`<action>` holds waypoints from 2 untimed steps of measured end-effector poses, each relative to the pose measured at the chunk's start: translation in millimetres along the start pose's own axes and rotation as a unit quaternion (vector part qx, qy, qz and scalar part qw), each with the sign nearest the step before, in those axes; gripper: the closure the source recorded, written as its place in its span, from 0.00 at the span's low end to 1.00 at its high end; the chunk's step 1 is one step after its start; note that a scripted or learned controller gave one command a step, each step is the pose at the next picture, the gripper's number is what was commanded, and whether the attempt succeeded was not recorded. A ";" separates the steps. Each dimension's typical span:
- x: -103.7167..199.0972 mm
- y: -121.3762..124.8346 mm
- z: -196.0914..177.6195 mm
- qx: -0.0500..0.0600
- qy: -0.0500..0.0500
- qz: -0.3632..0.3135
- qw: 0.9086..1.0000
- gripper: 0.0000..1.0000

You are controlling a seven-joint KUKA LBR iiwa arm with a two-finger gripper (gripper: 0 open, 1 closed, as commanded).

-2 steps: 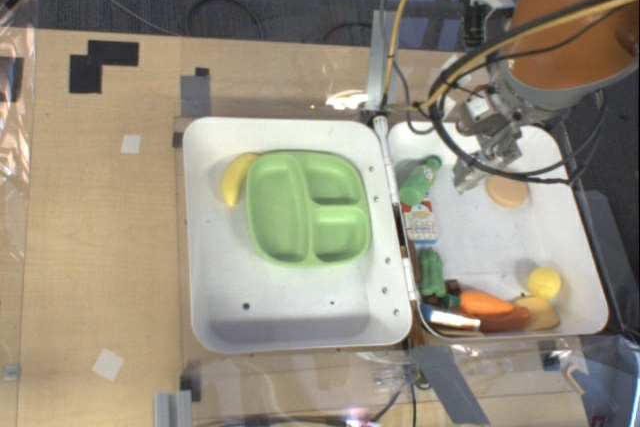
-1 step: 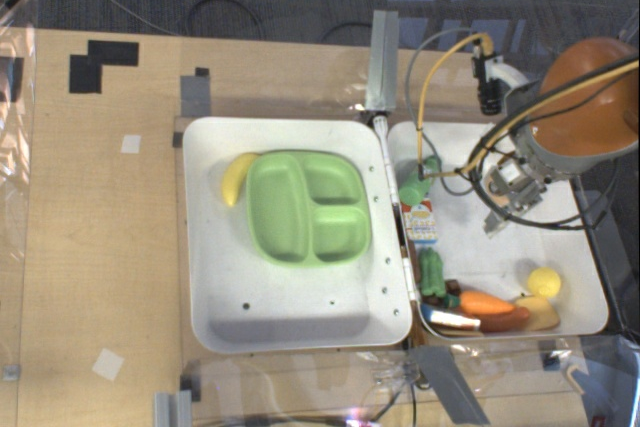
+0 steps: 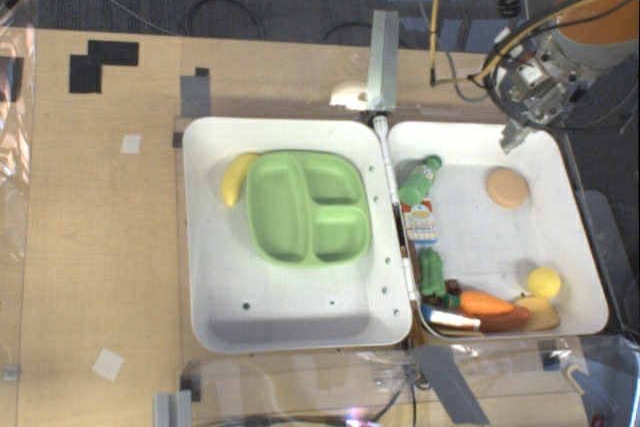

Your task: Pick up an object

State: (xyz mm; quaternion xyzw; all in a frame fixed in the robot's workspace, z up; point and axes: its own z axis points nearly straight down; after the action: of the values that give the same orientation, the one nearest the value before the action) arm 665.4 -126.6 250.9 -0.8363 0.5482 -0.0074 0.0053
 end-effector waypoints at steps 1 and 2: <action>-0.1 2.0 4.9 -0.004 -0.003 0.001 1.000 0.00; 51.1 18.7 149.4 -0.003 -0.002 -0.125 0.992 0.00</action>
State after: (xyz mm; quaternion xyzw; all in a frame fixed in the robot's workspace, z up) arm 671.4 -180.8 101.6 -0.8982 0.4395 -0.0043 0.0029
